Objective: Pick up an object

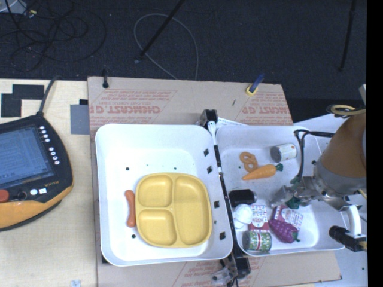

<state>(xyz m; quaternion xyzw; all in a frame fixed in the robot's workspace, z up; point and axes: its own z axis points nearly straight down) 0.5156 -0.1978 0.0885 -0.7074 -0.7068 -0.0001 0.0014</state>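
Cardboard sheeting (179, 100) covers the bench under the two white bins, with dark carpet and loose cables beyond it at twelve o'clock and a control tablet (27, 166) lying off at nine o'clock. From my remote seat I see the left bin (119, 142) holding a yellow divided plate (173, 210) and a small sausage (130, 208) touching that plate's nine o'clock edge.

All the likely targets sit in the right bin (323, 241): a pretzel (248, 159) and a carrot (261, 172) near its middle, a small grey can (283, 153) at their two o'clock, a black block (242, 197), a white lid (243, 214), a red-and-white packet (259, 213), a green can (257, 241) toward six o'clock, and purple grapes (283, 229) beside it.

The gripper (294, 197) hangs low in the right bin, just at twelve o'clock of the grapes (its tip is a muddle of dark metal from this angle). Whether it is spread or closed, I cannot tell, and I see nothing plainly caught in it.

My judgement: the reach is done, but no object is lifted yet. The grasp and the raise are left.
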